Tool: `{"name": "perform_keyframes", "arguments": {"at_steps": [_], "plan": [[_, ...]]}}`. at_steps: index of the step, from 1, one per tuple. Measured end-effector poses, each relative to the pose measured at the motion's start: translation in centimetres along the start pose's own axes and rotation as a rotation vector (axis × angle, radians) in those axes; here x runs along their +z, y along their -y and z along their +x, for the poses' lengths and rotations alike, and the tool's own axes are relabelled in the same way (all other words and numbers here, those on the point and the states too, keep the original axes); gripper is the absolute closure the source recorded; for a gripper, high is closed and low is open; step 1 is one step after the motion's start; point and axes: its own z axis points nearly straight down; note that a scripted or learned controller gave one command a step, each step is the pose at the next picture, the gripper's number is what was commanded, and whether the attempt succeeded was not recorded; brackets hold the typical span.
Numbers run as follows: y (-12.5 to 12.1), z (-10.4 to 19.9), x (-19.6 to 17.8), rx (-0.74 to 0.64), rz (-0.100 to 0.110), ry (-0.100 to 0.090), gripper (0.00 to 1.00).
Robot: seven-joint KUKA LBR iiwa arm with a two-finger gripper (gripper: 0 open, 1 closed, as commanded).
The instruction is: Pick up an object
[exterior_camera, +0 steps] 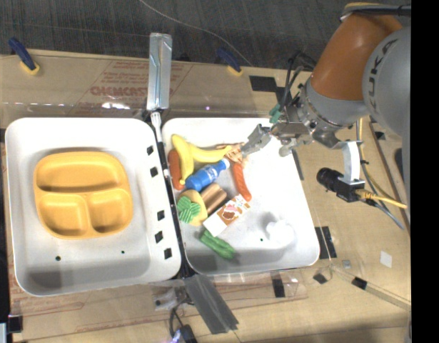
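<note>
The right bin [290,191] holds a pile of toy items along its left side. There is a yellow banana [187,151], a blue bottle [205,176], an orange sausage-shaped piece [242,182], a brown cylinder [213,196], a green and yellow piece [190,208], a white carton [226,216] and a green pickle shape [217,244]. My gripper [256,140] reaches in from the right and hangs over the bin's upper middle. Its tip is just right of the banana's end and above the orange piece. I see nothing held in it.
The left bin [19,191] holds a yellow divided tray [82,193]. A metal clamp bar [159,70] stands at the back between the bins. The arm's orange band [347,48] looms over the right bin's far right corner. A white lump [280,231] lies in the right bin's near right part.
</note>
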Motion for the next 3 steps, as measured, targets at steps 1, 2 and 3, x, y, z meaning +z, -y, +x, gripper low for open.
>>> {"name": "perform_keyframes", "arguments": {"at_steps": [1,2,3], "plan": [[-1.0,-1.5,16.8,0.007,-0.010,0.002,0.00],[-5.6,-0.7,17.4,0.066,0.009,0.006,0.00],[-5.8,-0.3,16.4,0.058,0.005,0.000,1.00]]}}
